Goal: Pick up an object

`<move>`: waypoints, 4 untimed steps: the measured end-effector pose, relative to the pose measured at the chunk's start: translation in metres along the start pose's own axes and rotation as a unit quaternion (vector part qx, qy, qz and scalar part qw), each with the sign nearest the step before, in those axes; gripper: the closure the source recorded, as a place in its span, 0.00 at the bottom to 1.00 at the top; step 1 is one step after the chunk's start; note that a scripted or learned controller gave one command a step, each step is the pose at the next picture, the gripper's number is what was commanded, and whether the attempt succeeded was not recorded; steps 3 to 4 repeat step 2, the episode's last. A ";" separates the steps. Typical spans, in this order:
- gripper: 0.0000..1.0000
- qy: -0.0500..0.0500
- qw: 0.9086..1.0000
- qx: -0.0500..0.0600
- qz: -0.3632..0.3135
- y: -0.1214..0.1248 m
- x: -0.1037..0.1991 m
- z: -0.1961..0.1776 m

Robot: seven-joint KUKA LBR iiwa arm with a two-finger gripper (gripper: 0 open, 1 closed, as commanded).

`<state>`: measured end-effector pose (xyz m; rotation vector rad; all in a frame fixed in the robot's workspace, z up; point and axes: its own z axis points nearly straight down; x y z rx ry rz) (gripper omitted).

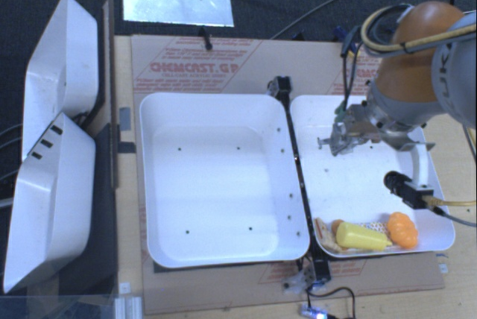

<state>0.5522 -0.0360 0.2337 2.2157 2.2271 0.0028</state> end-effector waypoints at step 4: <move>1.00 0.000 1.000 0.000 0.000 0.024 0.101 0.000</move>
